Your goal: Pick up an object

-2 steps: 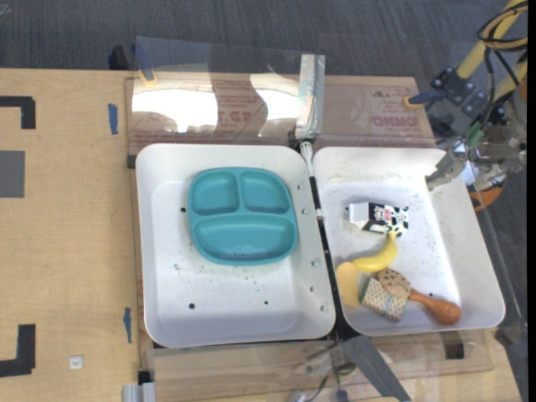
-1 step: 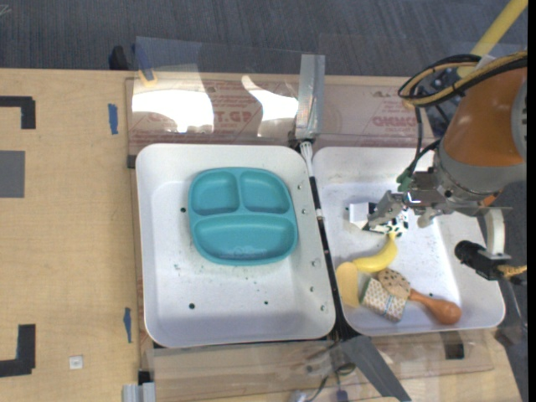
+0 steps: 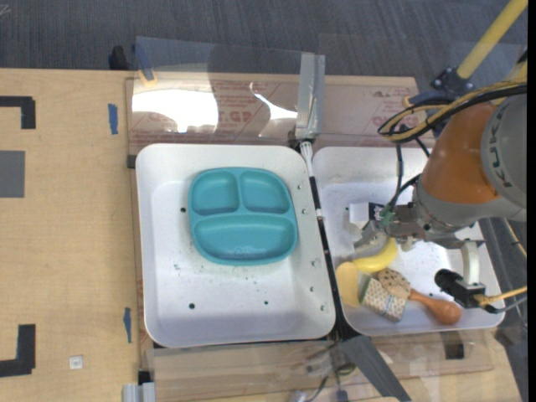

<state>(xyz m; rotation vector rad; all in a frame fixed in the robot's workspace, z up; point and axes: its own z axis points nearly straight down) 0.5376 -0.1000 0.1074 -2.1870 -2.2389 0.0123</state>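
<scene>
The grey arm (image 3: 469, 170) with its orange band reaches in from the right and hangs over the right bin (image 3: 356, 174). Its gripper (image 3: 371, 239) sits low over the middle of that bin, right at the far edge of a yellow banana (image 3: 377, 260). Whether it touches the banana cannot be told from this angle, nor whether the gripper is open or closed. Nothing is plainly seen held in it.

The things that could be picked up lie mostly in the near half of the right bin. The banana curves across the bin's left-centre. A second yellow shape (image 3: 347, 285) lies just nearer and to the left of it, close against the bin's left wall. It may be part of the same fruit, but that cannot be made out. A small patterned block (image 3: 387, 295) lies just beside the yellow shape, on its right and near the banana's underside. An orange-brown piece (image 3: 437, 308) lies to the right of the block, by the near rim.

The left bin (image 3: 152, 224) holds one thing – a teal divided plate (image 3: 243, 216), flat and roughly centred, a little toward the far side, with two small compartments far and one long compartment near. Both bins rest side by side on the pale bench (image 3: 59, 224).
</scene>
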